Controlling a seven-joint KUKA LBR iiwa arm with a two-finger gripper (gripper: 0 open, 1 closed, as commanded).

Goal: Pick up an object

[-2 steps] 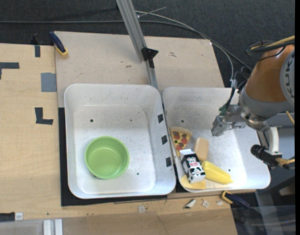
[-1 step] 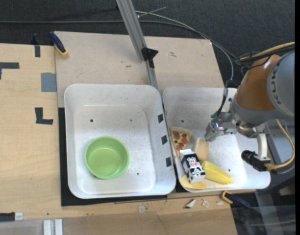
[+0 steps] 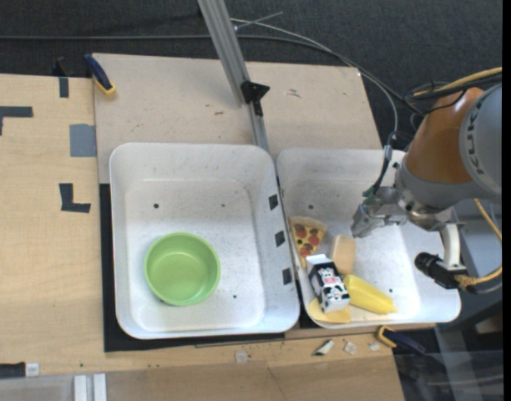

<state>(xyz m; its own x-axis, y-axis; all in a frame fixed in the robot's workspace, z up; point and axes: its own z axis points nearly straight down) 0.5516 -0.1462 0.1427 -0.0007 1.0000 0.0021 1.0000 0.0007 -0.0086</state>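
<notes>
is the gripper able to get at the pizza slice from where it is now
Probably yes. The gripper hangs in the right bin with bare floor between it and the pizza slice, which lies flat with nothing on top.

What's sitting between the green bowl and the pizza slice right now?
In the camera view, bare white floor of the left bin, then the two bins' adjoining walls with small black clips, separate the green bowl from the pizza slice.

Grey arm with orange band [image 3: 443, 153] enters from the right of the camera view, bent downward at the wrist. Two-finger metal gripper [image 3: 361, 224] points down and to the left, low over the right-hand area. Nothing visible between the jaws; their spacing is not discernible.
</notes>
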